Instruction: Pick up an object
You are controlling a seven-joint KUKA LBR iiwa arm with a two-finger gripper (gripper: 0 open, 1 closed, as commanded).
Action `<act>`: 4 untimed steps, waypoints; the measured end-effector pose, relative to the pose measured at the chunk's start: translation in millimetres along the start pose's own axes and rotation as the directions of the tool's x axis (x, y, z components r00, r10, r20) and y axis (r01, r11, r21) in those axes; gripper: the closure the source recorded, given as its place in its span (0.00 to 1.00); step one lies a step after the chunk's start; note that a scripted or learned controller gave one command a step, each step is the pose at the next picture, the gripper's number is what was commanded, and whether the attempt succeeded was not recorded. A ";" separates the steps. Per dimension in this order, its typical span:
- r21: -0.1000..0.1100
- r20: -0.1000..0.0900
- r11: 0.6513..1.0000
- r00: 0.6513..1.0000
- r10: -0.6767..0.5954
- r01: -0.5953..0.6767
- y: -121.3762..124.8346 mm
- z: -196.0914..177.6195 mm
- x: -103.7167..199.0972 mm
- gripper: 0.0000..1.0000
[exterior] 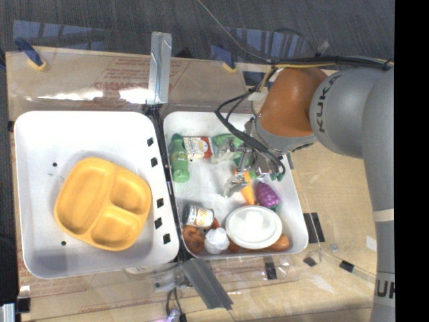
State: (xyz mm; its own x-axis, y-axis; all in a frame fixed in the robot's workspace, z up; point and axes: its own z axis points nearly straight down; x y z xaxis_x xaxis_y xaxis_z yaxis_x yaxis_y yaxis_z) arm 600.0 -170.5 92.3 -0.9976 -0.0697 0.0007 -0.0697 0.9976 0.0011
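Your end effector (249, 170) sits over the right bin (289, 200), among the items in its far half. Just left of it lies a small carton (196, 147), and further left a bottle (179, 158) against the bin's left wall. Nearer you, below the end effector, rests a round lid (253, 226), with a can (198, 216) to its left. Well to the left, in the left bin (40, 133), lies a divided tray (102, 202).

The right bin (289, 200) holds a green bottle (179, 159) lying along its left wall, a small carton (196, 146) beside it, a purple piece (267, 195), an orange piece (249, 193), a tin (198, 216) and a white round lid (253, 227) near the front.
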 end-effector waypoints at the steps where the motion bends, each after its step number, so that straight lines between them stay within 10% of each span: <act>1: 0.002 0.005 1.000 1.000 0.021 -0.021 -35.8 -9.8 64.5 0.00; 2: -0.001 0.001 0.999 0.999 0.044 -0.044 6.4 -0.1 54.8 0.00; 3: 0.001 0.004 0.999 0.999 0.039 -0.039 6.7 -11.1 53.1 1.00; 4: 0.001 0.015 0.975 0.975 0.222 -0.222 50.4 -188.5 17.4 1.00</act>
State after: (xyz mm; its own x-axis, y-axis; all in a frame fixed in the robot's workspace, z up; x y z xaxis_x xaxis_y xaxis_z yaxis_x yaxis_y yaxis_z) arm 579.3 -121.6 280.9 -0.9881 0.1532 -0.0144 0.1533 0.9882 -0.0004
